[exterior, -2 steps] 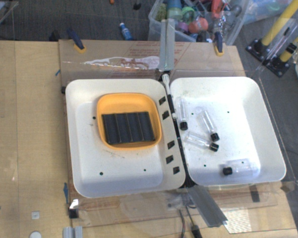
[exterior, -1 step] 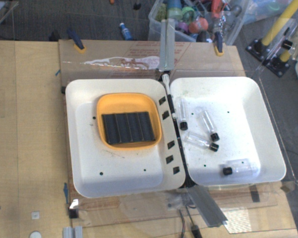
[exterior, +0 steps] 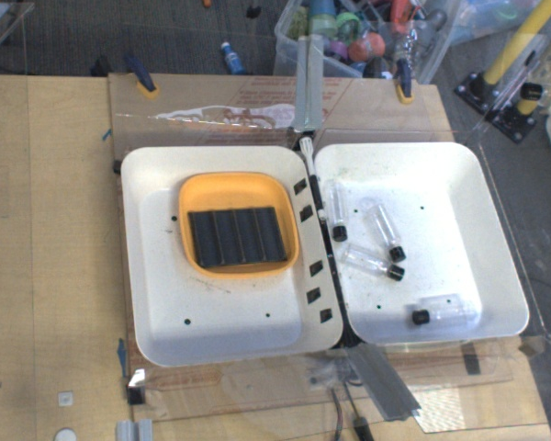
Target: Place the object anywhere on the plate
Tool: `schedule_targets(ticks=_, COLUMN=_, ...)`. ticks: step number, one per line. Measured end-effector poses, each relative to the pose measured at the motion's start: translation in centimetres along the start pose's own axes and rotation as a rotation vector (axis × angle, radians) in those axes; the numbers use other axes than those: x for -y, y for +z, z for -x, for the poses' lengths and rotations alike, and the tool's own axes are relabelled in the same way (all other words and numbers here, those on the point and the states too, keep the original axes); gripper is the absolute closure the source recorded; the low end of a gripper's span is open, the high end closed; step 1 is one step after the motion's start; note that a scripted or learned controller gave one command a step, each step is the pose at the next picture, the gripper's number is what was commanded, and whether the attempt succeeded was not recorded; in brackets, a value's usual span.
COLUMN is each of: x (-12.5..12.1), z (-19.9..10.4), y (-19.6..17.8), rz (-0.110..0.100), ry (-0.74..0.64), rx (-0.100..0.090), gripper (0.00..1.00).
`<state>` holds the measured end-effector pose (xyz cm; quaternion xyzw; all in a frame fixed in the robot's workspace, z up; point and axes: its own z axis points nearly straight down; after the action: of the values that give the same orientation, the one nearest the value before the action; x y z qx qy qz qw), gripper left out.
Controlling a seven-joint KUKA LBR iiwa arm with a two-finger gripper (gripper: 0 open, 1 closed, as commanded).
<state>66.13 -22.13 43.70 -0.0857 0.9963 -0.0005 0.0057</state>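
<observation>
An orange plate [exterior: 195,197] sits in the left white bin [exterior: 156,320], with a dark ribbed rectangular block [exterior: 238,237] lying on it. In the right white bin [exterior: 496,246] lie several clear plastic tubes with black caps: one near the divider [exterior: 333,215], one in the middle [exterior: 385,229], one just below it [exterior: 375,264], and one near the front edge [exterior: 443,311].
A row of black clips [exterior: 310,243] runs along the divider between the bins. Behind the bench stands a clear tub of coloured toys [exterior: 367,16]. Blue clamps [exterior: 144,82] hold cardboard at the back. A yellow pole [exterior: 523,35] leans at the top right.
</observation>
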Motion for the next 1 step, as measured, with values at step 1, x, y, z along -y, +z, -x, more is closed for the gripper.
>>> schedule_targets(ticks=1, x=0.09, z=0.69, y=0.01, rz=0.001, ry=-0.387, rx=0.000, gripper=1.00)
